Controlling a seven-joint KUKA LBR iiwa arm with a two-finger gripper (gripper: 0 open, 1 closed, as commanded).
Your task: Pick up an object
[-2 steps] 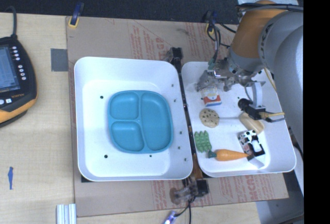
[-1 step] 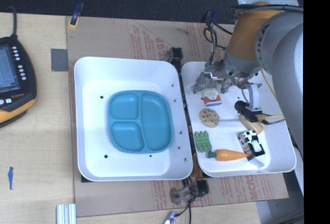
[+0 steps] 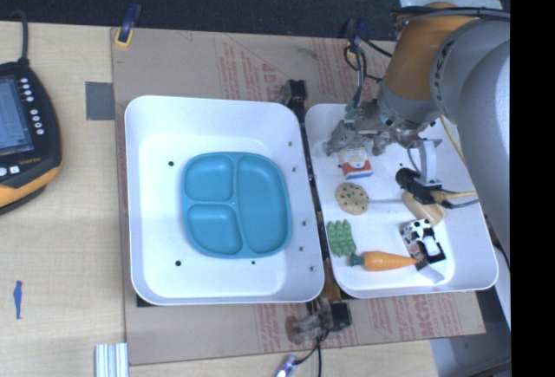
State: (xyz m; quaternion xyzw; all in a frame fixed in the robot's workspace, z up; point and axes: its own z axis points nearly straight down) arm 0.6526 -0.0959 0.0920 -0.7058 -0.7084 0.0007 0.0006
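The arm (image 3: 451,55) enters from the right and places the gripper (image 3: 357,144) over the far left part of the right bin (image 3: 473,237). Whether the gripper is open or closed cannot be told from this view. The small object (image 3: 356,165) lies on the bin floor directly at the near side of the gripper, so close that contact or clearance cannot be determined. It is a compact item with a white body, a red band along its near edge and a blue patch on top; its exact form is too small to resolve. Near of it lies a round tan cookie (image 3: 352,198), then a green studded piece (image 3: 340,238) by the left wall. An orange carrot (image 3: 388,261) lies along the near edge, with a black-and-white item (image 3: 423,243) to its right. The left bin (image 3: 147,193) holds a blue divided plate (image 3: 234,202).
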